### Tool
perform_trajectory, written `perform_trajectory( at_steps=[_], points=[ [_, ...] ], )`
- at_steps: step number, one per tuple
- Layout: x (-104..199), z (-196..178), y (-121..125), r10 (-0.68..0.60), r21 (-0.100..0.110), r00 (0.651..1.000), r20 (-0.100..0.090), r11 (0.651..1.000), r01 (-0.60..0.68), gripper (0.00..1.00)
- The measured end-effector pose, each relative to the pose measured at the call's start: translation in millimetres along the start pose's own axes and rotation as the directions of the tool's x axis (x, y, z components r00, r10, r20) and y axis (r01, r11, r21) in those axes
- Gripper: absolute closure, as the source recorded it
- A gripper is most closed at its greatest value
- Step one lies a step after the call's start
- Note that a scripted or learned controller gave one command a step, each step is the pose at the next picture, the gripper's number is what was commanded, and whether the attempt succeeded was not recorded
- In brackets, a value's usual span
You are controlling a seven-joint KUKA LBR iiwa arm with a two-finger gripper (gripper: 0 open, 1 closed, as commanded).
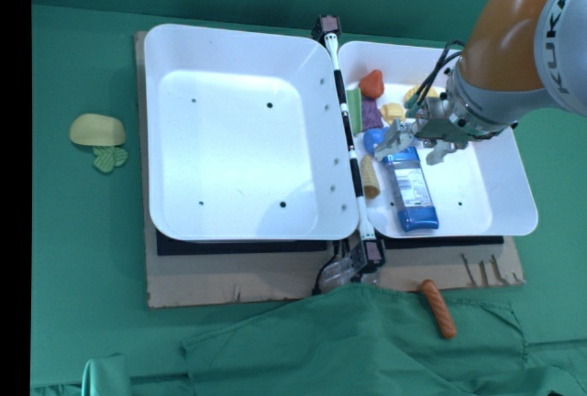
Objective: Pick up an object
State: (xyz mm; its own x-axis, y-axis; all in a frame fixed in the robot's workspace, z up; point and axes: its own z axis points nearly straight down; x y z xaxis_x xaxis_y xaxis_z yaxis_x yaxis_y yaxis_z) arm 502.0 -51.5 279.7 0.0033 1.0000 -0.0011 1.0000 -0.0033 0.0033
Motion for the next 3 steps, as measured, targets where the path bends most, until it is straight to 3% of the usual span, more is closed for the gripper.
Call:
perform_trajectory(
  at_steps=[1,2,3],
  points=[
    [-48.9,76.5,-35.0,0.008,0.010,1.000,0.000,1.000,-0.008,0.00],
    [-45.3,96.6,19.4,0.000,-0.006,1.000,0.003,1.000,0.000,0.00],
    [-47.2,72.2,-9.1,0.001,0.000,1.000,0.000,1.000,-0.001,0.00]
  ],
)
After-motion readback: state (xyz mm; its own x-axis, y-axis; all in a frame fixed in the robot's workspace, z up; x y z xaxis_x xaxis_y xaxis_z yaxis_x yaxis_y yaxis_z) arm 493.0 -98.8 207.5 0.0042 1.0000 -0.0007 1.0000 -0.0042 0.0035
